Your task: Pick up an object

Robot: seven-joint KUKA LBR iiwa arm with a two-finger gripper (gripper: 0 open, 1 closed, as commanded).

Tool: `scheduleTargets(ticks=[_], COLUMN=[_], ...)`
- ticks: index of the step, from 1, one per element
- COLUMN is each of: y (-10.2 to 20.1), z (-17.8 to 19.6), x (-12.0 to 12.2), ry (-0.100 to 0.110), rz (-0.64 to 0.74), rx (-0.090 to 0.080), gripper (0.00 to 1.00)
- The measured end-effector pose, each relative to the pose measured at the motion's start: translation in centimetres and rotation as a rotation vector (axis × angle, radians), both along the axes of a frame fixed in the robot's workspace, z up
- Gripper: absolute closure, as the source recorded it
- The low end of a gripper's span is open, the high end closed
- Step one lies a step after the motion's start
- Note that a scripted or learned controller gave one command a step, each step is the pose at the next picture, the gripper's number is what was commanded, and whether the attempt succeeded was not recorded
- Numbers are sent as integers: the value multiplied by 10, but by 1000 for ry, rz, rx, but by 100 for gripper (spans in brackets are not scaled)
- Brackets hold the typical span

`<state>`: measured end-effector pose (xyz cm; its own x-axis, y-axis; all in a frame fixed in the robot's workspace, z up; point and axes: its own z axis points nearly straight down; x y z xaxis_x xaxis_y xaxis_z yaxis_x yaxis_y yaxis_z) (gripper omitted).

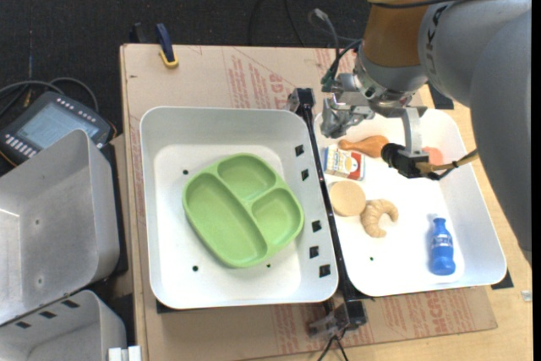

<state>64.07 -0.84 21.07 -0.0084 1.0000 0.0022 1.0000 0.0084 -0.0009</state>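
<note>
Currently my gripper (338, 116) hangs over the right bin (473, 262), near the drumstick (363, 144) and carton (345, 164); finger state cannot be determined.

We see two smooth white plastic bins (161, 182) on a matt cardboard sheet (228, 68) printed in red. The green divided plate (243, 209) looks like satin plastic, the blue bottle (440, 246) glossy plastic. The arm's orange band (397, 21) shines, and its grey shell (490, 55) is smooth and matt.
</note>
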Motion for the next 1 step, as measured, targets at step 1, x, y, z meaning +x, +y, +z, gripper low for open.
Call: scheduleTargets(ticks=[1], y=[57], z=[-2], x=[1], ry=[-2], rz=[0], rx=[-1], gripper=[100])
